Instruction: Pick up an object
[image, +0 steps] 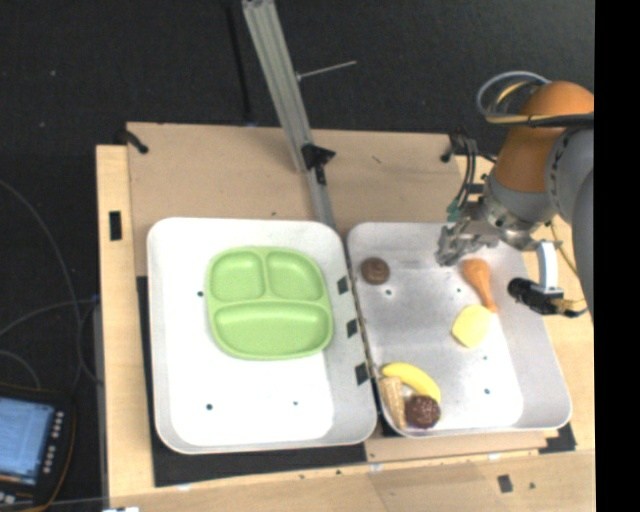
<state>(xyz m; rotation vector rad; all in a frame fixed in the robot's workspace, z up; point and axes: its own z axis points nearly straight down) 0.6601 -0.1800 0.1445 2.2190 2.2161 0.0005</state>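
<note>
Camera view: pincer (452, 247), grip state untellable, hangs low by carrot (480, 281), likely its target. Plate (269, 304) lies at 9 o'clock.

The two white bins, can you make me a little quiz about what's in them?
1. True or false: the green plate lies in the left bin.
2. Which thing lies nearest the gripper? A) banana B) carrot C) green plate
3. Fill in: the small brown ball sits near the ____ edge of the right bin, as the camera sees it.

Key: 1 true. 2 B, the carrot lies just beside the gripper. 3 left, close to where the two bins meet.
</note>
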